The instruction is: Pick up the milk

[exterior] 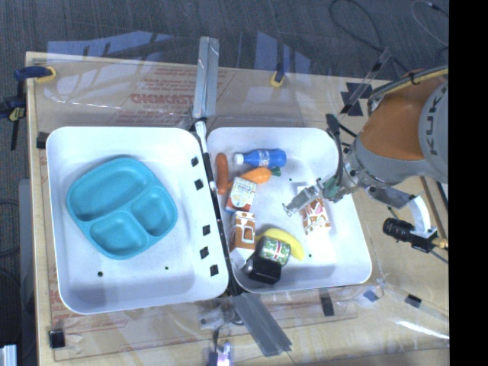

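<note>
A: What is the hand doing?

B: It sits low in the right bin, fingers slightly parted with nothing between them, just beside a small red-and-white carton (whether they touch, I cannot tell).

A: And the milk?

B: The milk lies well to the hand's left, near the bin's inner wall, below the carrot and beside the sausage.

A: Anything else there?

B: A blue bottle up top, a brown carton, a banana and a dark can toward the front. The left bin holds a blue divided tray.
</note>
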You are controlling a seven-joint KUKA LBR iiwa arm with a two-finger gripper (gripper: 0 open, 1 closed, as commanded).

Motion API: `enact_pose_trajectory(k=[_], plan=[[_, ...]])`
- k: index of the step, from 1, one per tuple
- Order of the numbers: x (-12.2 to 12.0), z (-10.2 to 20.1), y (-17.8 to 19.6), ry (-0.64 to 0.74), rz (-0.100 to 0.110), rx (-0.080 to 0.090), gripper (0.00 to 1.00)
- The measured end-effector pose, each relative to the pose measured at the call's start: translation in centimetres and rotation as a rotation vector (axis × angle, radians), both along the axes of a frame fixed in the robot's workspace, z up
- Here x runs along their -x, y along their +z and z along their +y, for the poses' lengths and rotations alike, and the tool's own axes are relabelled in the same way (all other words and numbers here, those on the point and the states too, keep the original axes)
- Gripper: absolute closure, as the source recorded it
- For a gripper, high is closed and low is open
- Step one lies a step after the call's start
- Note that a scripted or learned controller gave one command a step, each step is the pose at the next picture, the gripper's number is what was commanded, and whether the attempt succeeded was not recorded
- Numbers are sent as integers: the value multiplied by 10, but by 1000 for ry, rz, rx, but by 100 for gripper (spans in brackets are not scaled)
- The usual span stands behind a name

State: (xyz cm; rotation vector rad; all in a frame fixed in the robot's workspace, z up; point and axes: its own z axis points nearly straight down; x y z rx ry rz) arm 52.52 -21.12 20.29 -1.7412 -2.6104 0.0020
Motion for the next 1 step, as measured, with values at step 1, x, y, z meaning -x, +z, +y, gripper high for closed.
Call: enact_pose_trajectory(k=[1], plan=[[-8, 1, 5, 51, -3, 2, 0]])
